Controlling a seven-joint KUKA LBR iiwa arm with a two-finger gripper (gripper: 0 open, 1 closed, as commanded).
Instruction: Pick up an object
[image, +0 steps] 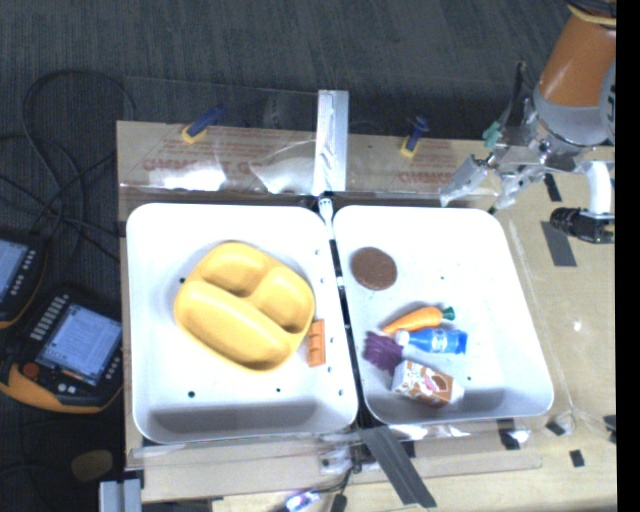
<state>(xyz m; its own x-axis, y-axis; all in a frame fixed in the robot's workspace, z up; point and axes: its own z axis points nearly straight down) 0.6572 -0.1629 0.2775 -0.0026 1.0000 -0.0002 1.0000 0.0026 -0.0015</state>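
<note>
The right bin holds a brown round disc, an orange carrot, a small blue-and-white bottle, a purple piece and a crinkled snack packet. In the left bin lies a large yellow lumpy object, with a small orange block at its right side. My gripper hangs above the far right corner of the right bin, outside the rim, open with nothing between its fingers. It is well away from every object.
A metal divider post stands behind the seam of the two bins. Clear plastic sheeting and two clamps lie along the back board. Handheld controllers rest on the floor at the left. Black tape marks dot the bench at the right.
</note>
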